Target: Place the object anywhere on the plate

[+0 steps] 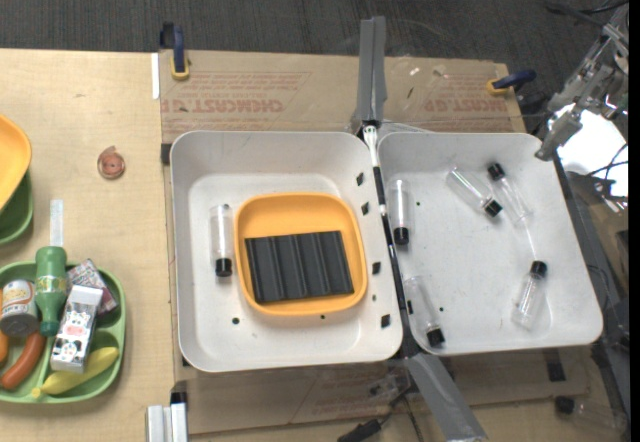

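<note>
A clear little tube [221, 239] with a black cap lies flat in the left bin [190, 260], near its left wall, just beside the yellow plate [300, 213]; more such tubes lie in the right bin [570, 260].

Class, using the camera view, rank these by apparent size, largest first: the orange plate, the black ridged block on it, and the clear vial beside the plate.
1. orange plate
2. black ridged block
3. clear vial
</note>
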